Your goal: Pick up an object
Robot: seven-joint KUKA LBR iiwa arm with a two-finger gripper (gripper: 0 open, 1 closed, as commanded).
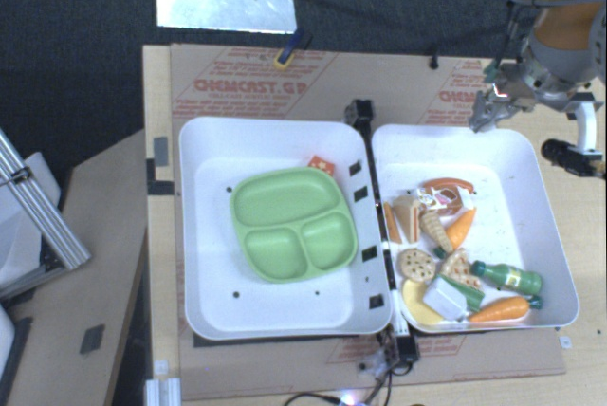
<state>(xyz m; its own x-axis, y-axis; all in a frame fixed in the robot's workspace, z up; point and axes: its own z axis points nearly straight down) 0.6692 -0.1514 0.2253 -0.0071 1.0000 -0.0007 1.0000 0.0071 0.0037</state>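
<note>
Camera view had the gripper (486,115) hanging over the far rim of the right bin (545,195), near its back corner, and I could not tell how it was set; nothing showed in it. I took the right bin as my landmark. The toy food sat in that bin's near half, well apart from the gripper: a green bottle (507,277) and an orange carrot (498,308) by the near corner, a round cookie (415,264) toward the bin's inner wall, a sausage-like piece (446,189) closest to the gripper but still clear of it. Beside the right bin, the left bin (204,205) carried a green divided plate (292,224) and a small red block (321,165).
</note>
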